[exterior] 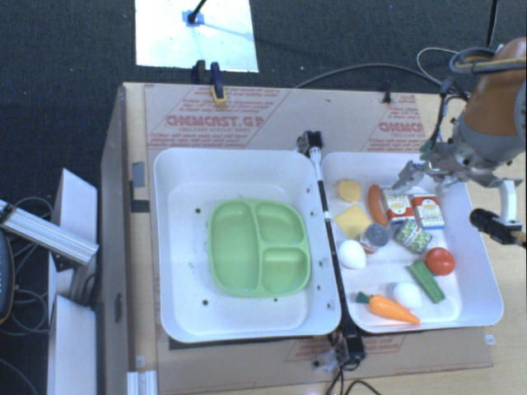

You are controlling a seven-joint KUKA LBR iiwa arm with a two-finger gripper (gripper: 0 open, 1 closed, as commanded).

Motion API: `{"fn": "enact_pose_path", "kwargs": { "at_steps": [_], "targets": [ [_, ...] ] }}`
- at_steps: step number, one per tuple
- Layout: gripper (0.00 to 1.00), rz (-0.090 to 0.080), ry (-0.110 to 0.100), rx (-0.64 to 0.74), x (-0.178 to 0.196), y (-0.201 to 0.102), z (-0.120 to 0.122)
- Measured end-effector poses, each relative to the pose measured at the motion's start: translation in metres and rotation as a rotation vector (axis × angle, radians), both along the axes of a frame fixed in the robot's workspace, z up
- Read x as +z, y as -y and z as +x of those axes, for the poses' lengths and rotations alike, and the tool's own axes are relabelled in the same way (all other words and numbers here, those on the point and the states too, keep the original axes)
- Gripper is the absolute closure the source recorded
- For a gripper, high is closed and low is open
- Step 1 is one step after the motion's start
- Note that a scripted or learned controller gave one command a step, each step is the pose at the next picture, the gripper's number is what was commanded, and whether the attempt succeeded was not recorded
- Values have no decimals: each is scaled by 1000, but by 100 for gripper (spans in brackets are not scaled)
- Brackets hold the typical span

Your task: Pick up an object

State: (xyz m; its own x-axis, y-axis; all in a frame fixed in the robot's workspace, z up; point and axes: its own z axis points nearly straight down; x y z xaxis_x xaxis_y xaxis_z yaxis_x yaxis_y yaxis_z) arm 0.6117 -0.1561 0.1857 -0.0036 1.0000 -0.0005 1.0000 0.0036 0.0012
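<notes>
Progress, as you can judge it, is nil so far: nothing has left the right bin (487,303), and every candidate lies on its floor. Nearest you, at the front of that bin, sit a toy carrot (390,307), a white egg (407,294) and a green vegetable piece (427,281), with a red tomato (440,260) just behind them. A second white egg (352,254) rests near the divider. Mid-bin you have a grey round piece (378,236), a small green-and-white packet (412,236), a yellow cheese wedge (353,220) and a red sausage (378,204). Two little cartons (414,210) stand side by side behind them, and a yellow lemon-like piece (350,190) lies toward the far wall.

The left bin (177,220) carries a green divided tray (260,247), not part of this job.

Farthest back, the hand (430,169) hangs over the right bin's far right part, just above the cartons. You cannot tell whether it is open or closed, and nothing is seen held in it. Descent, grasp and lift all look left to do.
</notes>
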Motion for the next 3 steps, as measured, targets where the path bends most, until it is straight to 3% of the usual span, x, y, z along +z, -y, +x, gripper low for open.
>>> {"fn": "enact_pose_path", "kwargs": {
  "at_steps": [1, 2, 3],
  "targets": [
    [0, 0, 0, 2, -102, -12, 54],
    [100, -2, 4, 5, -90, -12, 56],
    [0, -1, 3, 6, -90, -12, 55]
  ]
}}
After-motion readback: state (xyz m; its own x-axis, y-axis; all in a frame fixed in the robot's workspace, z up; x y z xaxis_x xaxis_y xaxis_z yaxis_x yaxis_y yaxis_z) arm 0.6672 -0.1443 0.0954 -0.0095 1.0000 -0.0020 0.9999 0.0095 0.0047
